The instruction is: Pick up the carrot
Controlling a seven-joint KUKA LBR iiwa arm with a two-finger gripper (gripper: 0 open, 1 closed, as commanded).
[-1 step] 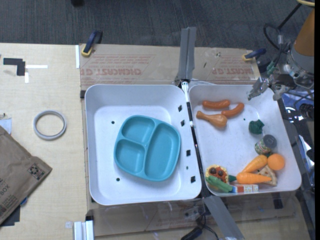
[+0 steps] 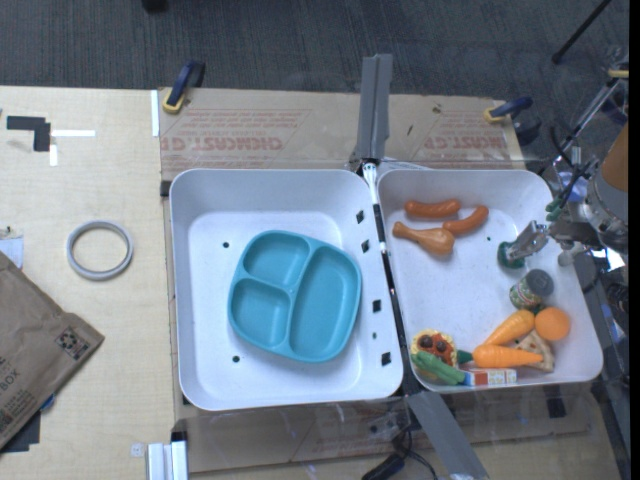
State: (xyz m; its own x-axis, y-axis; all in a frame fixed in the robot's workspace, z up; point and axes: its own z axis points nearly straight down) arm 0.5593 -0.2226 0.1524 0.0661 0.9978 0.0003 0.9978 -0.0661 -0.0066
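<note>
Looking at where things stand, I'd say the pick is barely underway, if at all. The carrot (image 2: 508, 356) is lying flat in the right bin (image 2: 460, 268), down toward the near right corner, wedged into a little pile of toy food: a smaller orange cone-shaped piece (image 2: 512, 325) just above it, an orange ball (image 2: 552, 322) beside that, a pizza slice (image 2: 434, 346) and something green (image 2: 436, 368) at its left end, and a marker-looking thing (image 2: 490, 377) along the bin's near wall. Nothing has it, it's just resting on the bin floor. The end effector (image 2: 532, 240) is over at the right bin's right edge, up from the carrot and near a small greenish object (image 2: 512, 256), with a dark round can-like thing (image 2: 530, 288) sitting between it and the pile. Honestly I can't tell whether it's spread or pressed together, the metal bits blur into each other from this angle. Further back in that bin are a drumstick (image 2: 424, 236) and two sausages (image 2: 447, 214), well clear. The left bin (image 2: 200, 268) has a blue divided plate (image 2: 295, 296). So my read: reaching over, coming down, gripping and lifting are all left to do, and that crowding around the carrot looks like the tricky part.
</note>
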